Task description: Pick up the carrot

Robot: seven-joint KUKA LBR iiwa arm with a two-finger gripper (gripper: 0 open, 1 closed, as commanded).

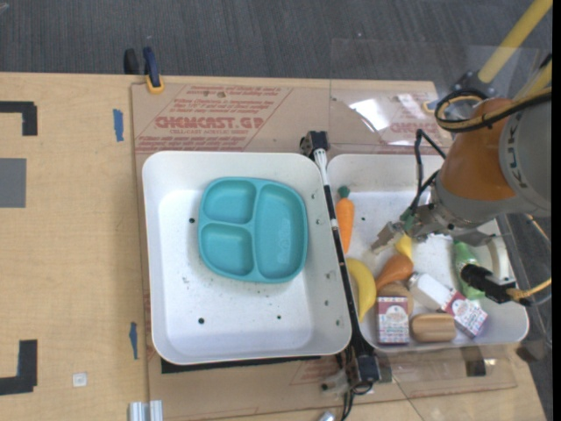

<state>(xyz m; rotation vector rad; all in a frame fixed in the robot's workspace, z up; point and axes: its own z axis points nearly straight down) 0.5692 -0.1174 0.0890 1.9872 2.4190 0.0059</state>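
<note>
I see the arm (491, 160) leaning in over the right bin (513, 327), while the left bin (166, 261) holds a teal divided plate (254, 229). The carrot (344, 223) lies against the right bin's left wall, just above a banana (361, 283), apart from the gripper (396, 232). My worry is that wall: a descent beside it could clip the rim or nudge the banana and roll the carrot away. The jaws look spread open, holding nothing, hovering near an orange piece (396, 267) among the clutter.
</note>
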